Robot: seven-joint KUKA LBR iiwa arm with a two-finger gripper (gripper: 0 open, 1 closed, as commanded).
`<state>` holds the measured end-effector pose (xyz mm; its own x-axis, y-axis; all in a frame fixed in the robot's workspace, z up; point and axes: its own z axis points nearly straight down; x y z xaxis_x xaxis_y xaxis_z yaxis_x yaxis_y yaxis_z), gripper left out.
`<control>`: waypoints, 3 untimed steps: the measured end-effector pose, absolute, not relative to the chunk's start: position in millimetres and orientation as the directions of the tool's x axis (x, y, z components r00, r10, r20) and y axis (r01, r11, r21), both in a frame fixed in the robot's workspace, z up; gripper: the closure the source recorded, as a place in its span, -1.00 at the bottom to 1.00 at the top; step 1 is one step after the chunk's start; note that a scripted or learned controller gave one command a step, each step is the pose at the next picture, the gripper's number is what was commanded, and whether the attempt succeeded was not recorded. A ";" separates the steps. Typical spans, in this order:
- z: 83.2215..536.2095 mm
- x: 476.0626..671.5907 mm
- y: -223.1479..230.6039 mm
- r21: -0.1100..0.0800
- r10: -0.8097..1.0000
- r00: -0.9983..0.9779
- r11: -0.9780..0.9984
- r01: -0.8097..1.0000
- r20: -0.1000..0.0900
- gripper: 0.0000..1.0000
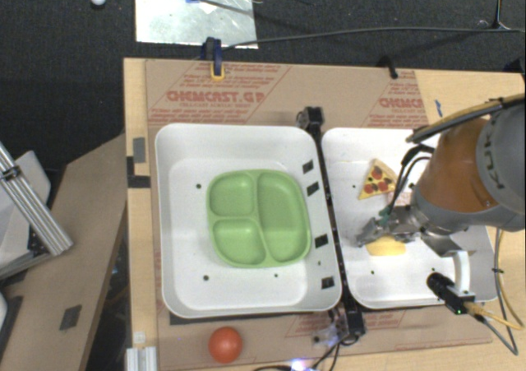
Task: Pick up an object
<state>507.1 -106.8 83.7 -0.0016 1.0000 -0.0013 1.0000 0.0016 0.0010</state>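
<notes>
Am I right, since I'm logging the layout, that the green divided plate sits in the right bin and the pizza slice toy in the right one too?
Not quite. The camera view shows the green divided plate in the left bin; the pizza slice toy is indeed in the right bin.

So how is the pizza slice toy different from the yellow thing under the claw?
The pizza slice is a triangle with red spots and lies in the open; the yellow thing is plain, rounded and partly covered by the claw. Both lie in the right bin.

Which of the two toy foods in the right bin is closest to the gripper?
The yellow piece, right beside the gripper. The pizza slice lies farther back, apart from it.
</notes>
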 end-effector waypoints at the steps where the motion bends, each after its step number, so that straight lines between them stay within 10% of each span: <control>1: 101.0 511.7 -106.7 0.014 1.000 -0.002 0.002 1.000 -0.001 1.00; 3: 226.8 506.9 -107.7 0.009 1.000 -0.005 0.005 1.000 -0.002 1.00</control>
<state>506.9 -107.7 226.8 -0.0046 1.0000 -0.0016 1.0000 0.0046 0.0088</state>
